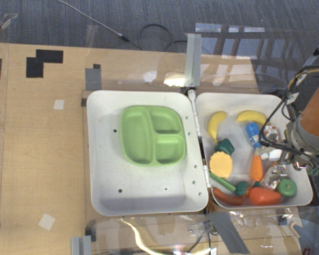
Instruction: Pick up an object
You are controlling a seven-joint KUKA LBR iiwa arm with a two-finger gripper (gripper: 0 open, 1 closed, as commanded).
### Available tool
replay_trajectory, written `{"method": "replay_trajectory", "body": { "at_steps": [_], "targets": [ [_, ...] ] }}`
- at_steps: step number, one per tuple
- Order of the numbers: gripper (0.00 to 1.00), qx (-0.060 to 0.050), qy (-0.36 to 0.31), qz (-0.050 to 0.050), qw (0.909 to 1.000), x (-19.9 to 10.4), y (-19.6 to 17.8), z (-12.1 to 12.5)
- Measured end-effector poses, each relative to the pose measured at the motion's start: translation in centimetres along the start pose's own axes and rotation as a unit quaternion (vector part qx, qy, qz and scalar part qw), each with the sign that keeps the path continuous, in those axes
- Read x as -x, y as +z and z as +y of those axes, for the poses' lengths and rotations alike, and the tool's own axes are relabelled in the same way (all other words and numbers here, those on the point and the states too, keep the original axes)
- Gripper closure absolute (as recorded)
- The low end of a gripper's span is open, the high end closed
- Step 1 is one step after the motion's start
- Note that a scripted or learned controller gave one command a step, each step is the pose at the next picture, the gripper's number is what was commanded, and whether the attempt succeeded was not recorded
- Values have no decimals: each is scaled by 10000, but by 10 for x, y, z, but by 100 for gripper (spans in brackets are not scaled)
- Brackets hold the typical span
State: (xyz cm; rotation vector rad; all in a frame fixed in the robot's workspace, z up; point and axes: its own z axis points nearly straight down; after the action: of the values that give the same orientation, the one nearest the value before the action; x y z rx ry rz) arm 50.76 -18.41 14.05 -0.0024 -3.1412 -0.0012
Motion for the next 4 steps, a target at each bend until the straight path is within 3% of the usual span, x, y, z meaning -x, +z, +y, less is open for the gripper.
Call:
{"method": "replay_trajectory", "body": {
  "at_steps": [1,2,3,4],
  "targets": [
    [0,-22,-765,-83,9970,20,51,29],
    [100,-38,-799,-144,9967,24,37,30],
    [100,-35,-2219,-58,9751,46,-21,-22],
    [0,-25,-2222,-52,9750,46,-21,-21]
  ]
}}
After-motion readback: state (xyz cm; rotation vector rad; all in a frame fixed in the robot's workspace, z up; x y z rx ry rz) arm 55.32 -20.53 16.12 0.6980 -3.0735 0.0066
